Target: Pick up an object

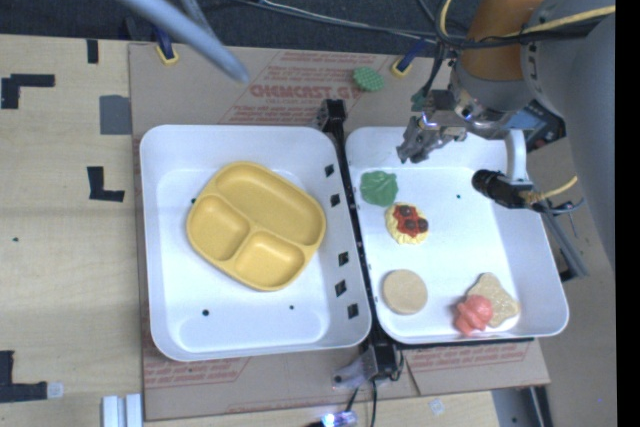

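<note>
The gripper (413, 151) hangs just above the green leaf (378, 186) — I cannot tell its state. It should drop straight down onto that 1 leaf — away from the pasta piece (408, 224) just below it.

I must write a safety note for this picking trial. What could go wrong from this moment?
1. The tool hangs near the back rim of the right bin; descending there, it might strike the rim or find nothing.
2. The green piece and the red-and-yellow piece lie close together, so a grasp may push one aside.
3. The green piece is beside the divider, leaving little room.
</note>
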Robot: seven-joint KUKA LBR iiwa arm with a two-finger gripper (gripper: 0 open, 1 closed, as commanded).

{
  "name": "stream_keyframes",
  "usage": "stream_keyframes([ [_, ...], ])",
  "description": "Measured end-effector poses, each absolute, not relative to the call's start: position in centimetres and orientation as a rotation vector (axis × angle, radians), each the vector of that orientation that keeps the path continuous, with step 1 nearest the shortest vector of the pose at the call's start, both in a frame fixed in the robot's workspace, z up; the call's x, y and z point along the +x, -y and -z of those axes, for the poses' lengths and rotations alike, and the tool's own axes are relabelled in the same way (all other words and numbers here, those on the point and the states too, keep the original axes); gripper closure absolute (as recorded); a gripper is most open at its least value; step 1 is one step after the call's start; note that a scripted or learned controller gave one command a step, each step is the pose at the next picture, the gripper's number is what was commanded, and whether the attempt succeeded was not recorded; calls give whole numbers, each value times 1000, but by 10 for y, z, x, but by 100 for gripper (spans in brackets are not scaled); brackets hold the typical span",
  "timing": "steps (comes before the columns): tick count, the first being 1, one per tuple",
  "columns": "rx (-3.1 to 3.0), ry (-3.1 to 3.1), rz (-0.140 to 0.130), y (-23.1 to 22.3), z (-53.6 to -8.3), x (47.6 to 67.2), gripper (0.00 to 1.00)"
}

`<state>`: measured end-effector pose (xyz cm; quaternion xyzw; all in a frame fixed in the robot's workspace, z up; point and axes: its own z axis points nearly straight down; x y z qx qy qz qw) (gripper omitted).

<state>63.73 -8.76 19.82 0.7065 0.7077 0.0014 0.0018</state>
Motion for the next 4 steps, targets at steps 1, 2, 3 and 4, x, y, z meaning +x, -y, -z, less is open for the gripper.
stream_keyframes([
  [1,2217,-2220,-5,88,-252,638,100],
  [2,2215,-2230,0,25,-250,629,100],
  [3,2217,-2231,3,-33,-237,611,100],
  [4,2217,-2230,3,-81,-225,605,100],
])
